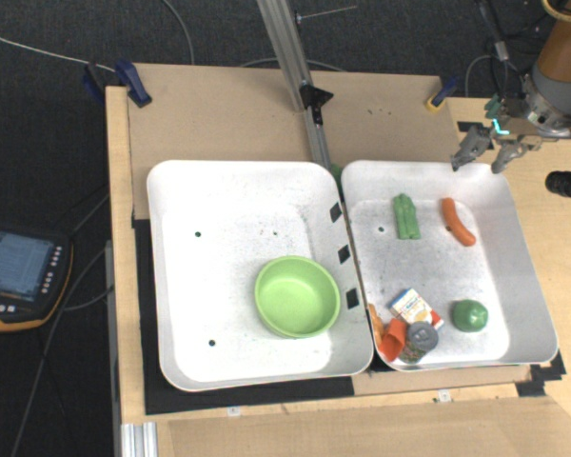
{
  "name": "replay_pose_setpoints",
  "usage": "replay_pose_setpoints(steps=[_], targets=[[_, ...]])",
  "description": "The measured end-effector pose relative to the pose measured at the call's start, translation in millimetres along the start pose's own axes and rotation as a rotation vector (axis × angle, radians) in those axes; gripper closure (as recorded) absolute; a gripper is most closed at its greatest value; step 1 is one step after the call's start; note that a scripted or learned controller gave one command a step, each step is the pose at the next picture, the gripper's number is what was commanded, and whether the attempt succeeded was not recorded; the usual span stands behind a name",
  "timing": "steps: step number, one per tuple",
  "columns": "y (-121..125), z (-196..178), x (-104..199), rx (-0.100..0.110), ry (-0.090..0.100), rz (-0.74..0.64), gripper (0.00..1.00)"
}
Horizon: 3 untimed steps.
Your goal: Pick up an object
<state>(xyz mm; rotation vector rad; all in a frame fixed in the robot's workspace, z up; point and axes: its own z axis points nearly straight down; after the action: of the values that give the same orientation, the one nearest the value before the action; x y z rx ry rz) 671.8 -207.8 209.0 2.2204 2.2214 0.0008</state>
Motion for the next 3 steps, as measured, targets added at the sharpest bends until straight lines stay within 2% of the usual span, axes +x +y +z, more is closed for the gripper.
replay_pose_setpoints(steps=[1,3], targets=[[0,0,0,0.0,0.0,0.0,0.0],[-3,114,-4,0.004,0.001,0.0,0.0]])
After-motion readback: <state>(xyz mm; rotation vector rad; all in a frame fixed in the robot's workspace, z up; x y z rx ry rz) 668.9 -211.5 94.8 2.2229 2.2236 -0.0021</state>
